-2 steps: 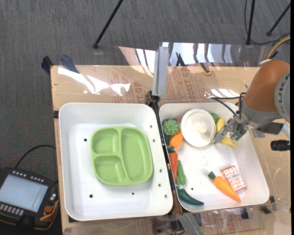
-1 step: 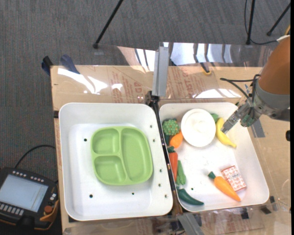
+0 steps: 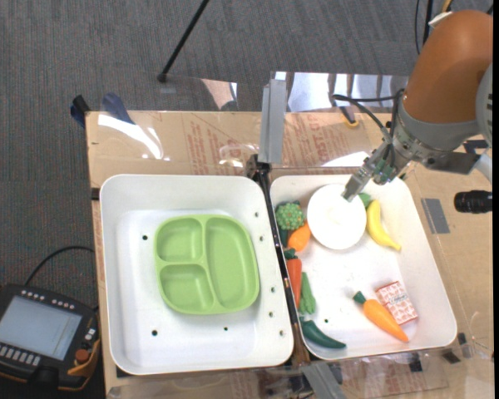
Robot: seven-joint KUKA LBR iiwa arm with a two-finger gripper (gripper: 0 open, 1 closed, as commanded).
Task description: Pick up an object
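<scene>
The right bin (image 3: 428,264) holds a round white plate (image 3: 337,217), a yellow banana (image 3: 381,227), a broccoli head (image 3: 289,215), a small orange piece (image 3: 298,238) and a carrot (image 3: 293,273) along the left wall. It also holds a green vegetable (image 3: 306,293), a dark green pepper (image 3: 322,333), a second carrot (image 3: 381,316) and a small red box (image 3: 397,301). My gripper (image 3: 353,191) hangs low at the plate's upper right rim, just left of the banana's top end. I see nothing held in it.
The left bin (image 3: 121,223) holds a green divided plate (image 3: 206,264) at its middle. A metal post (image 3: 270,127) rises behind the wall between the bins. A teach pendant (image 3: 37,331) lies on the floor at the lower left.
</scene>
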